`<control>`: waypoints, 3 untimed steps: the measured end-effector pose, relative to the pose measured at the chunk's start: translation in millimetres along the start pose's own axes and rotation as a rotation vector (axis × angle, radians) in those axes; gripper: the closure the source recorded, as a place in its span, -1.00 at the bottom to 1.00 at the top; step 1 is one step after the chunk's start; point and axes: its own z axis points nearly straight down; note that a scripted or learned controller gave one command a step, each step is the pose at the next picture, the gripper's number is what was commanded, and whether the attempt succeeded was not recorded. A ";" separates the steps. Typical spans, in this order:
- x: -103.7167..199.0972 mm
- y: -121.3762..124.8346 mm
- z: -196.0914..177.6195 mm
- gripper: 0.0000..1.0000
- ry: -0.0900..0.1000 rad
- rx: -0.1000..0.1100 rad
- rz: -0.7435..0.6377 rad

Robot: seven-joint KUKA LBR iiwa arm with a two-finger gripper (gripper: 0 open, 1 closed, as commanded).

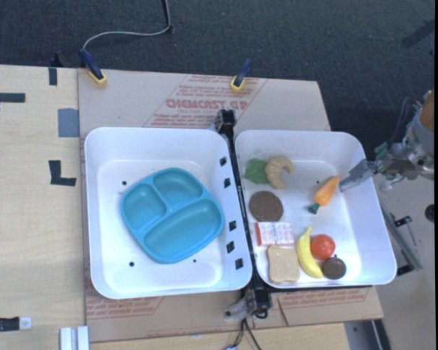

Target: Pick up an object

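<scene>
The right bin (pixel 350 146) holds several toy foods. An orange carrot (pixel 325 192) lies near its right wall. A tan croissant (pixel 279 170) sits beside a green leaf (pixel 256 170). Below them are a brown round patty (pixel 266 205), a red and white packet (pixel 275 232), a bread slice (pixel 282 263), a banana (pixel 306 254), a red tomato (pixel 322 246) and a dark brown ball (pixel 334 268). My gripper (pixel 356 174) reaches in over the bin's right rim, just up and right of the carrot, and holds nothing that I can see.
The left bin (pixel 102 195) holds a blue divided plate (pixel 173 214). A black divider with clips (pixel 231 195) runs between the bins. Both bins rest on cardboard (pixel 197 100) held by yellow clamps. The arm's wrist (pixel 416 155) hangs past the right bin.
</scene>
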 end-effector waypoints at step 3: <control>40.2 -48.8 150.6 -1.00 -0.003 -0.006 0.001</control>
